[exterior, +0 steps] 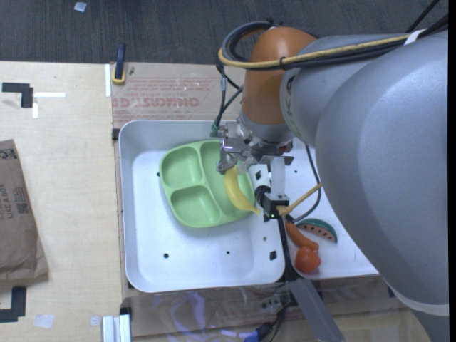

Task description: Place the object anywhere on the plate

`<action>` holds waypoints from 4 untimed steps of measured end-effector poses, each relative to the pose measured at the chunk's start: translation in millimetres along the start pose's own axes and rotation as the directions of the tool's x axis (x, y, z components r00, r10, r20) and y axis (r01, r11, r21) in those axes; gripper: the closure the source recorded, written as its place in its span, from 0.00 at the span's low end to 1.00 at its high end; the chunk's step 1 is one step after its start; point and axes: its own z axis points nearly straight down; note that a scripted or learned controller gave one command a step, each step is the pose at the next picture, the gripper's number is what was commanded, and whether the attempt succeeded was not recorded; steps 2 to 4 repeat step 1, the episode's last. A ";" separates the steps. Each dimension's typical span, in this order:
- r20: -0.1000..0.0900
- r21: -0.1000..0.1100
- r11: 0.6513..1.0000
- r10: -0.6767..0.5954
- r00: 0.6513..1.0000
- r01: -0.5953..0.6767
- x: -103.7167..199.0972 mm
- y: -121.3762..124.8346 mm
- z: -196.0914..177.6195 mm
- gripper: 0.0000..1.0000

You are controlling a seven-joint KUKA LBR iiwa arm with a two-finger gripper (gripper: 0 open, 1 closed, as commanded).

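Fingers point(246, 184) grip a banana point(237, 192) over the plate point(192, 184).

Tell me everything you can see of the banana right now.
The banana is yellow, curved and smooth, likely a plastic toy. It sits at the gripper, over the right rim of the green plate, its lower tip pointing right toward the bin divider. The gripper hides its upper end, so I cannot tell whether it is held or resting on the plate.
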 end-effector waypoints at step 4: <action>0.000 0.000 1.000 0.000 1.000 0.000 0.0 0.0 0.0 0.00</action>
